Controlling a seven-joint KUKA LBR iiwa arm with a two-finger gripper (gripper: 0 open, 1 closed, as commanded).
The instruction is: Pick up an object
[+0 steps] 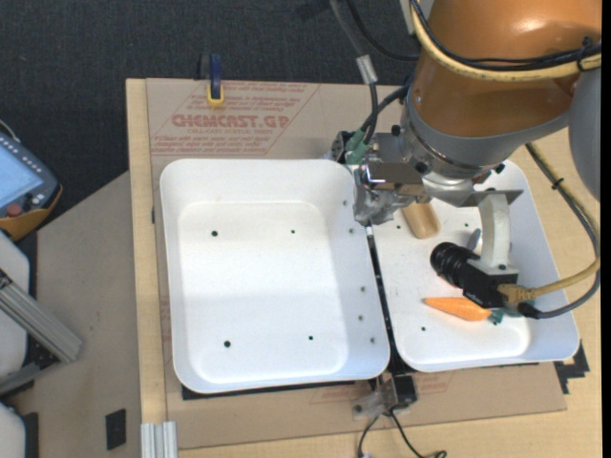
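Orange carrot (456,307) and tan block (420,221) share right bin (449,353).

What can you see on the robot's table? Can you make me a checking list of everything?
Surface: left bin and right bin, both white, side by side on a brown board.
Job's things: orange carrot-shaped toy and tan block, both in the right bin, apart.
Clutter: blue clamp on the board's far edge.
Grippers: gripper at the right bin's left edge, beside the tan block.
Cables: black cables by the arm; thin cable at the board's near edge.
Surroundings: dark floor; blue-screened device on the left.
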